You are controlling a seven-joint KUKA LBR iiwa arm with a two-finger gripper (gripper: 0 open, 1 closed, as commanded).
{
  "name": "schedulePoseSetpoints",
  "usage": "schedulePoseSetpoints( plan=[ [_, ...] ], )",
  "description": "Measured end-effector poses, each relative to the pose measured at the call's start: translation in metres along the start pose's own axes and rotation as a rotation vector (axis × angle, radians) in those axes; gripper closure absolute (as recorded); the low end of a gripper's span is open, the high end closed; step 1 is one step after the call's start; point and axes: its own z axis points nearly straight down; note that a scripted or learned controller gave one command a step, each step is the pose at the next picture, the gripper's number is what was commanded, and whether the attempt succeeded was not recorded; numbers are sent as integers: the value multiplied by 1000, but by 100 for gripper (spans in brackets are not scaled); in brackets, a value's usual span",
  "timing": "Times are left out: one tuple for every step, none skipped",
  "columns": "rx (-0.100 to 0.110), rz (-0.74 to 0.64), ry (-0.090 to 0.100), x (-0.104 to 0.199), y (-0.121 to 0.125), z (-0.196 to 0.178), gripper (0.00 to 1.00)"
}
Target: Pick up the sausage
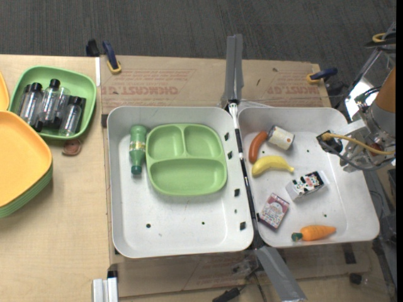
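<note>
The sausage (257, 146), reddish-orange and slightly curved, lies in the right bin (352, 225) near its upper left corner, next to the divider between the bins. A banana (272, 165) lies just below it and a white cylinder (281, 138) sits to its right. My gripper (354, 157) hangs over the right edge of the same bin, well to the right of the sausage and apart from every object. Nothing is visibly held in it.
The right bin also holds a small white patterned box (306, 184), a pink packet (274, 210) and a carrot (313, 233). In the left bin (176, 231) are a green divided plate (186, 158) and a green bottle (137, 148). Orange plates (22, 168) and a green tray of bottles (53, 102) stand far left.
</note>
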Motion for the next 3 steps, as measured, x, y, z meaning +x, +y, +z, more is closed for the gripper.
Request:
schedulePoseSetpoints(
  plan=[
    [2,-1,-4,-1,1,-8,100],
    [3,-1,-7,-2,1,-15,100],
    [5,-1,-10,-3,2,-23,100]
  ],
)
